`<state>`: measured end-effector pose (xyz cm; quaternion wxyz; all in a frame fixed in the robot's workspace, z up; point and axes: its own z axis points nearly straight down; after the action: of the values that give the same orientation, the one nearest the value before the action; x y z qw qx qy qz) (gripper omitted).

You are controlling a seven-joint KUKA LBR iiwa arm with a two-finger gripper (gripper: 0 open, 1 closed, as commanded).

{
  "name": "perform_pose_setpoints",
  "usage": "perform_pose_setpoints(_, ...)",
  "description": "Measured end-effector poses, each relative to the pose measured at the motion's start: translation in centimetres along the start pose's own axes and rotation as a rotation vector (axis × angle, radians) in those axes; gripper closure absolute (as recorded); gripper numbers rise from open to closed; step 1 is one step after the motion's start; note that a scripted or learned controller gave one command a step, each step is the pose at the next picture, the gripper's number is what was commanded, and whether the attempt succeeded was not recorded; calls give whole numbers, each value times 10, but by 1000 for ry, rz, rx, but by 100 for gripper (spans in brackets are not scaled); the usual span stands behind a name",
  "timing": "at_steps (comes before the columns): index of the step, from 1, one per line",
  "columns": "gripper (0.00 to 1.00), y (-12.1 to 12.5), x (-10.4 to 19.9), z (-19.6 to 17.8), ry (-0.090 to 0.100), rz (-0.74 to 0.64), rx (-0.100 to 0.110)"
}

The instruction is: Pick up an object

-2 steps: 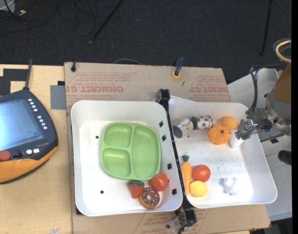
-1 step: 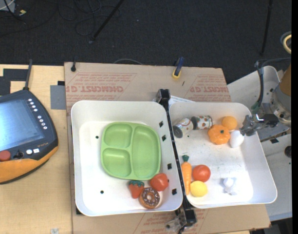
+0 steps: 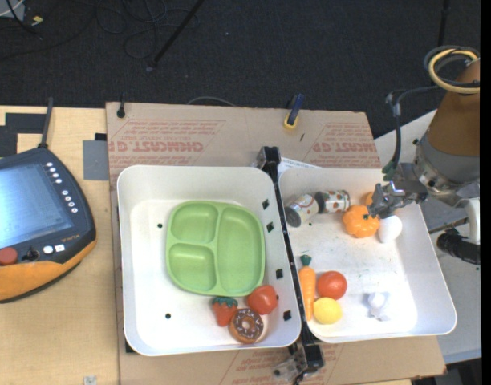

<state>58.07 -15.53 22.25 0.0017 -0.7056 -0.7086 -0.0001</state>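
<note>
Two white bins are seen side by side on brown cardboard [image 3: 229, 139] laid over a pale wooden worktop [image 3: 45, 327]; behind the worktop the floor is dark, with black cables [image 3: 109, 14] trailing across it. At the worktop's left edge a control pendant [image 3: 33, 219] with a lit screen and an orange base is placed. A small blue and yellow clamp [image 3: 293, 112] is fixed at the cardboard's far edge.

In the left bin [image 3: 141, 295] a green divided plate [image 3: 216, 248] is set, and along the near wall a strawberry [image 3: 224, 310], a doughnut [image 3: 249, 326] and a tomato [image 3: 262, 298] are grouped, touching one another.

In the right bin [image 3: 422, 295] a small bottle [image 3: 316, 204] is laid on its side near the far wall. An orange fruit [image 3: 360, 221] and a white egg [image 3: 389, 228] are found just beside it, to the right. Nearer the front, a carrot [image 3: 307, 287], a second tomato [image 3: 331, 284] and a lemon [image 3: 326, 310] are clustered, with a small white piece [image 3: 377, 303] apart from them.

The arm [image 3: 454, 127] is reached in from the right, and the hand [image 3: 384, 201] is lowered just over the orange fruit and the egg. Whether its fingers are apart or together cannot be told, and nothing is seen held between them.
</note>
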Motion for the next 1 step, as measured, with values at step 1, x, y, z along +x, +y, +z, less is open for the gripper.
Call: perform_pose_setpoints(1, 100, 6, 58, -10, 0, -1, -1)
